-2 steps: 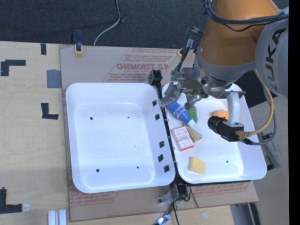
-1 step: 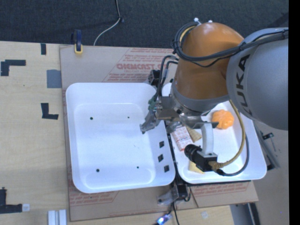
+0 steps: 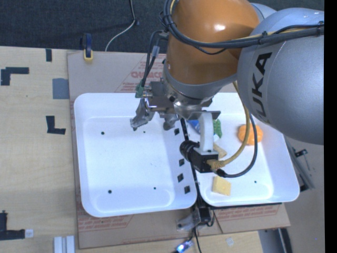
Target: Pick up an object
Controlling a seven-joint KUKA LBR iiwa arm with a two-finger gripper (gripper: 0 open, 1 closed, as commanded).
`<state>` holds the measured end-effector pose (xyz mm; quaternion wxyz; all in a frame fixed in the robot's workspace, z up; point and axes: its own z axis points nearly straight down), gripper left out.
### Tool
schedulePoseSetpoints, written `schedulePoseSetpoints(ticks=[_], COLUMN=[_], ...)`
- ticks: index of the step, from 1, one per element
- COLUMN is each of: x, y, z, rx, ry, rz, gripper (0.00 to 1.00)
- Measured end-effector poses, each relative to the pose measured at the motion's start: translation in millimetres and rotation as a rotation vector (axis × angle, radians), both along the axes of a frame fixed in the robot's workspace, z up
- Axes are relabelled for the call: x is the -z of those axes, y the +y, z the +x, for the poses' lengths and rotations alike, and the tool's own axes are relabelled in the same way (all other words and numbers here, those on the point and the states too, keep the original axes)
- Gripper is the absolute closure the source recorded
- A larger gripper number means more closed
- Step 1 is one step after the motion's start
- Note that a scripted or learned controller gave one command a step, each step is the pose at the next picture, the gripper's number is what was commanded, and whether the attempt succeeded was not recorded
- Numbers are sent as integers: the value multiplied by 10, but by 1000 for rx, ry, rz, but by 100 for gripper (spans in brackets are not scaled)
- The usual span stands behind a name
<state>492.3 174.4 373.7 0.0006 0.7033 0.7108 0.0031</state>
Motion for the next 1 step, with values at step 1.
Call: schedulePoseSetpoints(ticks=[1], x=[-1710], y=[-11], z=[-87], rx=[6], ry=[-12], rz=[4], gripper=[100])
